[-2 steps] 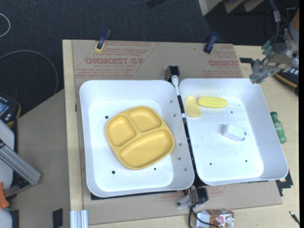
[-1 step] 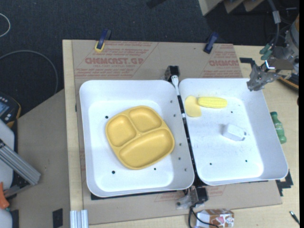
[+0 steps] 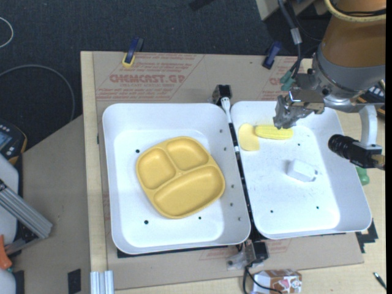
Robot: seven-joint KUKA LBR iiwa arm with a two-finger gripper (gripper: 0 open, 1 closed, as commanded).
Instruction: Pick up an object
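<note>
You've got two white bins on the table (image 3: 92,164): the left bin (image 3: 116,164) and the right bin (image 3: 331,207), touching along the middle seam.

Left bin holds one item: a yellow divided plate (image 3: 179,176) with three compartments, lying flat near the centre and turned at a slant.

Right bin holds three items. One yellow banana (image 3: 272,133) lies flat near the far edge. One yellow round piece (image 3: 248,138) sits just left of the banana, touching or overlapping its left end; you can't tell which. One small white block (image 3: 301,171) lies near the bin's centre, well apart from the two yellow items.

The pincer (image 3: 285,122) is down over the right end of the banana, at or just above it. Contact isn't clear from this angle, and you can't tell how the pincer is set, nor whether anything is gripped.

Two blue clamps on the far edge of the table: left clamp (image 3: 131,52) with a yellow tip, right clamp (image 3: 271,55).
</note>
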